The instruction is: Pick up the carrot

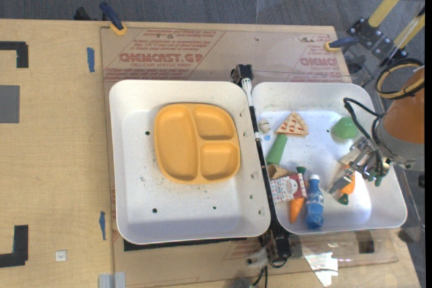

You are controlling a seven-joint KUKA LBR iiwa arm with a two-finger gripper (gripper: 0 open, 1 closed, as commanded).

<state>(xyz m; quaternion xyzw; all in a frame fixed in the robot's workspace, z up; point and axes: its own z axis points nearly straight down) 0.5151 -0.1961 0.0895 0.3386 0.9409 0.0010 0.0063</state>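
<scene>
A small orange carrot (347, 187) with a green tip lies in the right bin (388, 212), towards its right side. My gripper (352, 175) is low over the bin directly at this carrot, touching or nearly touching its upper end. The wrist and its cables hide the contact, so a hold on the carrot does not show. A second orange, carrot-like piece (295, 210) lies near the bin's front edge, between a red packet (286, 188) and a blue bottle (314, 202).
The right bin also holds a pizza slice (292, 125), a long green vegetable (277, 149) and a round green fruit (344, 128). The left bin (131, 165) holds a yellow divided plate (196, 142). A black divider (255, 145) runs between the bins.
</scene>
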